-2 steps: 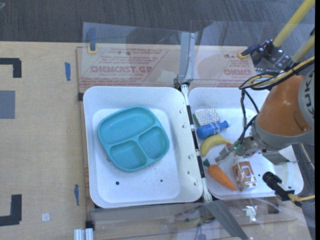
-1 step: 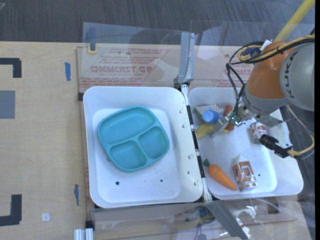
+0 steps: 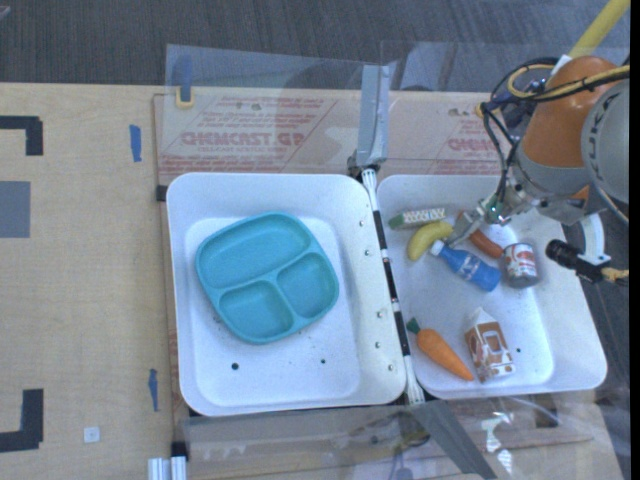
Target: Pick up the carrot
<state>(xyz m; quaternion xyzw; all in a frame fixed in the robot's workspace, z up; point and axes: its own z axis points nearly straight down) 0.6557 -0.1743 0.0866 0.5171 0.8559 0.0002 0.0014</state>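
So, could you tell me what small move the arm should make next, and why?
Probably travel toward the near-left corner of the right bin: the gripper sits by the banana and blue bottle, while the carrot lies apart, beside the small carton.

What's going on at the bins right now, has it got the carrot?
Not yet. The carrot lies untouched near the front of the right bin, beside a small carton. The arm's hand is over the back of that bin instead, among a banana, a blue bottle and a small can. Nothing can be seen held in it. The left bin holds a teal divided plate.
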